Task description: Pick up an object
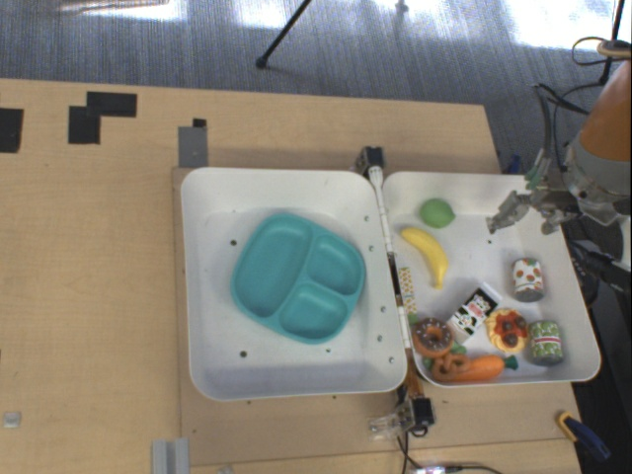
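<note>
The claw hangs over the upper right part of the right bin, reaching in from the right edge of the camera view. Its two fingers look spread apart, one pointing down-left toward the bin floor and the other down toward the right wall, with nothing between them.

No single target is named, so the nearest pieces matter most. The small patterned can stands almost straight below the claw in the picture, close by and upright, which probably makes it the shortest reach. The green ball lies to the claw's left at about the same height in the view, apart from everything else. The banana lies down and to the left, its long axis running from upper left to lower right, so a grasp across it would likely call for a turn of the wrist.

Farther down, along the bin's near wall, the donut, the carrot, the black-and-white card, the orange fruit piece and the green can crowd together, some touching. The left bin carries a teal divided tray, well apart from the claw, on the counter.
</note>
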### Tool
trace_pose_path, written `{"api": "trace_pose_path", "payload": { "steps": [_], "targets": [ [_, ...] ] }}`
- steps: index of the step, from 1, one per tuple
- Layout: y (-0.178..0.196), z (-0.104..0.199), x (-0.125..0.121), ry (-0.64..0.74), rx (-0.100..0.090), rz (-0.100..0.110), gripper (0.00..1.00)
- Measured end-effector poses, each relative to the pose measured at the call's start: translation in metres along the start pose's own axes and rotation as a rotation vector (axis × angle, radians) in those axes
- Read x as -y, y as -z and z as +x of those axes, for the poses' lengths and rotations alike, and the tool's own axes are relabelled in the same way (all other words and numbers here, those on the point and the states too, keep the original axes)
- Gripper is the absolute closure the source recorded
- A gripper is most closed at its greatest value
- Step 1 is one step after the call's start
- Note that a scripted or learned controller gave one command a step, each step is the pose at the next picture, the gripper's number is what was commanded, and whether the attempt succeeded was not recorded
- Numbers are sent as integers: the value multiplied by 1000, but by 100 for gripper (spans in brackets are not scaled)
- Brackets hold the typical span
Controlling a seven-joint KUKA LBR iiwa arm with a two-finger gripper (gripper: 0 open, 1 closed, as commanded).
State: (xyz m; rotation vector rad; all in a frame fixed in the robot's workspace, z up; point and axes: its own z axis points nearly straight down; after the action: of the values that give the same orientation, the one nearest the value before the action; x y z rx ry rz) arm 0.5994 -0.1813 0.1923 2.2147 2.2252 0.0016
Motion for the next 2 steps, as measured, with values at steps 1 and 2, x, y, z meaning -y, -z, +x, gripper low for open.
{"api": "trace_pose_path", "payload": {
  "steps": [1, 2],
  "targets": [
    [-98, -22, 55, 0, 0, -2, 0],
    [-88, -22, -28, 2, 0, -3, 0]
  ]
}}
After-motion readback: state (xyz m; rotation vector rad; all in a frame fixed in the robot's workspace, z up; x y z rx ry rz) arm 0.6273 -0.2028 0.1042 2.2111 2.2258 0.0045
